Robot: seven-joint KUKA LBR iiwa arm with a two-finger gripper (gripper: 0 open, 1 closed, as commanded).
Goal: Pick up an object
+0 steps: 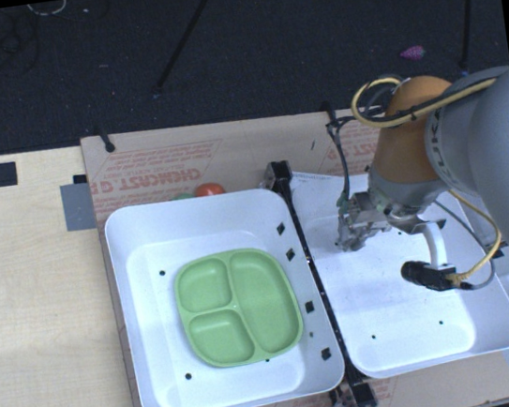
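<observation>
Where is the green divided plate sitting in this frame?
In the camera view the green divided plate lies flat in the middle of the left bin, across the centre divider from the gripper, which is over the right bin.

Pale wood surface (pixel 33 307) carrying cardboard sheet (pixel 229 159) with red print; two shallow white bins sitting side by side on cardboard, left bin (pixel 140 262) touching right bin (pixel 398 337) along black clipped seam; small red object (pixel 209 190) lying just behind left bin

Glossy green plastic plate (pixel 239 306)
</observation>
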